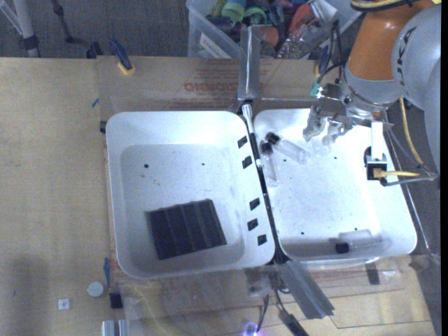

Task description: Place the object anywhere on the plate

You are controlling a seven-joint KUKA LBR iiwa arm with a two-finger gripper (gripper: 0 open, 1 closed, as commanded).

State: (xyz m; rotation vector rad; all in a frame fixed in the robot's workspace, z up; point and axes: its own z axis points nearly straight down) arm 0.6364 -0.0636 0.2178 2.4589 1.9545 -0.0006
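Bench: one tan wooden bench (49,187) seen from above at a slant, bearing two shallow white bins side by side.
Left bin: one white bin (122,128). One dark, ribbed, rectangular plate (186,229) lies flat on its floor, toward the near left, slightly turned.
Divider: one metal rail (260,180) runs between the bins, with several small black tabs along it.
Right bin: one white bin (402,222). Two clear plastic objects with black caps lie in it. One clear object (283,148) is at the far left, near the rail. The second clear object (358,243) lies along the near wall.
Arm: one grey arm with an orange band (374,37) reaching in from the right.
Gripper: one gripper (323,130) above the far part of the right bin, just right of the first clear object. Its grip cannot be told.
Background: one clear tub of colourful items (266,9) beyond the bench.
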